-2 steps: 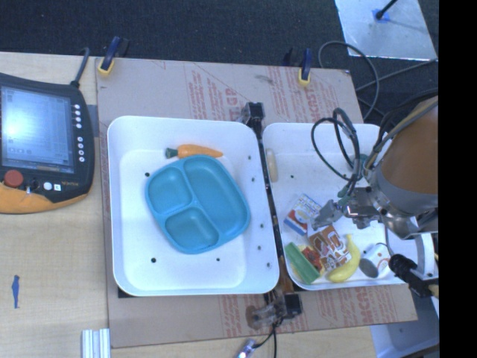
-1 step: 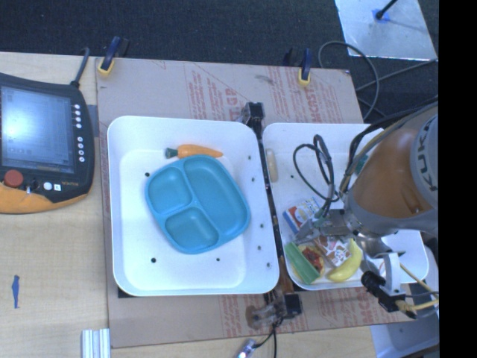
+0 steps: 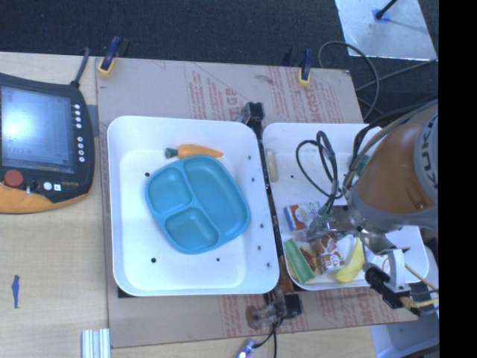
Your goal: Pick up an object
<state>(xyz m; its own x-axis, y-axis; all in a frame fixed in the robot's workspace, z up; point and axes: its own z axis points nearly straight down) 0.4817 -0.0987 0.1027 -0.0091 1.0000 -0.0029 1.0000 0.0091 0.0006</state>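
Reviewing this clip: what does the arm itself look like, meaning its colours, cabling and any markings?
The arm is a bulky rounded body, orange-brown on top with a grey casing at the right edge that bears part of dark lettering. Black cables loop off its left side over the right bin. Its lower metal part is grey, with white and black fittings beside it. The claw itself is too hidden to describe.

- Two shallow white bins: the left bin (image 3: 119, 200) and the right bin (image 3: 287, 136), side by side.
- One blue divided plate (image 3: 197, 203), inside the left bin.
- One orange toy carrot (image 3: 195, 152), in the left bin just behind the plate.
- One yellow banana (image 3: 350, 267), in the right bin.
- One green item (image 3: 297, 259), left of the banana.
- Two yellow-and-blue clamps, one (image 3: 109, 57) behind the left bin and one (image 3: 305, 67) behind the right bin.
- One control pendant (image 3: 41, 144), left of the left bin.
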